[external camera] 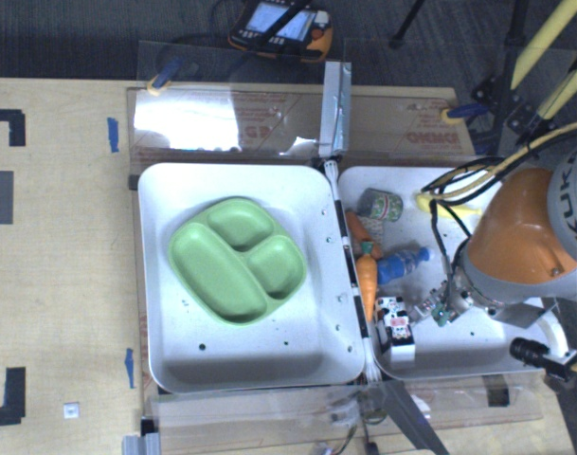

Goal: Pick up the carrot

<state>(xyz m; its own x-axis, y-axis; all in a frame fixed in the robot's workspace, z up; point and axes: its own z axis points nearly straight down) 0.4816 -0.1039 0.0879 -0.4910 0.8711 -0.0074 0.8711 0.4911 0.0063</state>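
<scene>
Look to the right bin [477,344]: the carrot [366,281] lies along its left wall, orange body running up and down the frame, green top end toward the upper part. It sits free, nothing gripping it.

Just right of the carrot you have a blue bottle [402,262], and above that, toward the bin's upper left, a small tin can [381,205] lying tilted. A yellow object [451,207] shows near the bin's upper middle, partly behind cables.

The end effector [398,328] sits low in the right bin, near the lower left corner, just below and right of the carrot's lower tip. You cannot tell from this angle how it stands. The arm's orange band [517,230] fills the right side of the frame.

In the left bin [174,349] rests a green divided tray [237,258], three compartments, roughly centred.

A handheld controller [279,25] lies beyond the tabletop [56,254], top centre of the frame.
</scene>
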